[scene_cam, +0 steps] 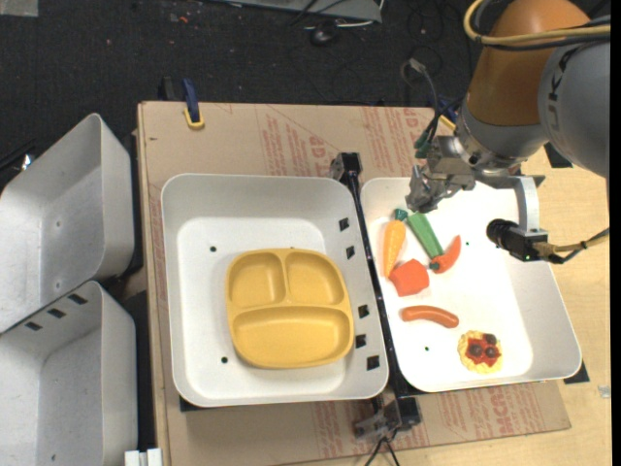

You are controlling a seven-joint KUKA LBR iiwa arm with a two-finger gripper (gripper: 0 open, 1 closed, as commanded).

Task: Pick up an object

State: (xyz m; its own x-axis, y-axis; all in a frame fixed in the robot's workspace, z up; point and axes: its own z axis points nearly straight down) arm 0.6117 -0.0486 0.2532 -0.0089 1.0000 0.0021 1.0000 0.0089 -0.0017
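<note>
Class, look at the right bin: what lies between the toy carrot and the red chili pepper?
In the camera view, an orange-red block lies between the carrot and the chili pepper, with the green piece's lower end just above it.

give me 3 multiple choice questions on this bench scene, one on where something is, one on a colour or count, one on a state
1. Where does the yellow divided plate lie?
A. in the left bin
B. in the right bin
C. on the floor

2. What colour is the sausage?
A. blue
B. red-orange
C. white

3. How does the gripper stand to the toy food?
A. it hangs over the far end of the right bin, just above the green piece
B. it rests on the plate
C. it is parked outside both bins

Answers:
1 A: the plate sits in the middle of the left bin.
2 B: the sausage looks red-orange against the white floor.
3 A: the gripper tip is near the carrot and the green piece.
</note>
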